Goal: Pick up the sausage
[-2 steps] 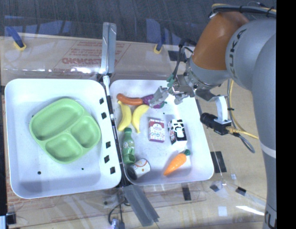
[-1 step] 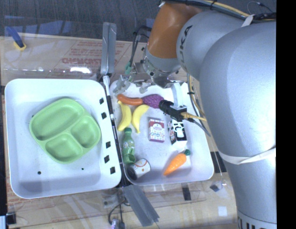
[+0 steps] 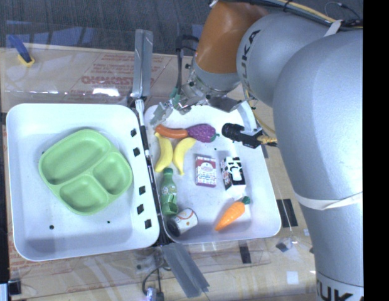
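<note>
The sausage [image 3: 171,132] is a short orange-red link lying flat near the back left corner of the right bin [image 3: 266,187]. Its right end touches a purple bunch of grapes [image 3: 203,132]. My gripper [image 3: 163,110] hangs at the bin's back left corner, just above and behind the sausage's left end. Nothing shows in its grasp. The grey arm with its orange band comes down from the upper right and covers the bin's back edge.
In the right bin, two bananas [image 3: 170,153] lie just in front of the sausage. Also there: a red box [image 3: 206,170], a black-and-white carton [image 3: 233,172], a carrot [image 3: 231,214], a green bottle [image 3: 168,192] and a can [image 3: 184,220]. The left bin [image 3: 25,231] holds a green divided plate [image 3: 85,170].
</note>
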Controlling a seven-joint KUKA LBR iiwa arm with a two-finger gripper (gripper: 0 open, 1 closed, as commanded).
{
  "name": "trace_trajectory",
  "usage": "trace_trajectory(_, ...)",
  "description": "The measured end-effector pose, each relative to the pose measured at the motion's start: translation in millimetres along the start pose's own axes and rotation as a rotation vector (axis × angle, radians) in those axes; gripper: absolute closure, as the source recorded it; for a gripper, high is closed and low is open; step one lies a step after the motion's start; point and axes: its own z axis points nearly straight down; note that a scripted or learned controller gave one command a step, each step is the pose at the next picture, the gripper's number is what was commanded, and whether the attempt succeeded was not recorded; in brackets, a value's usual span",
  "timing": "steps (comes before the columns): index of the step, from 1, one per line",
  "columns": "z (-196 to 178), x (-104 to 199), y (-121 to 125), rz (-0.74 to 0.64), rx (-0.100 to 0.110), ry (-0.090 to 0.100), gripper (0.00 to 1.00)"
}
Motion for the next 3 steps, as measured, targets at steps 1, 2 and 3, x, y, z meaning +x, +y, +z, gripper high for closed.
trace_trajectory(1, 101.0, -55.6, -25.6, -0.091, 0.003, 0.002, 0.0)
trace_trajectory(2, 89.8, -55.7, -24.6, -0.095, 0.002, 0.001, 1.0)
trace_trajectory(3, -43.1, 2.9, -10.8, -0.28, -0.001, 0.0, 1.0)
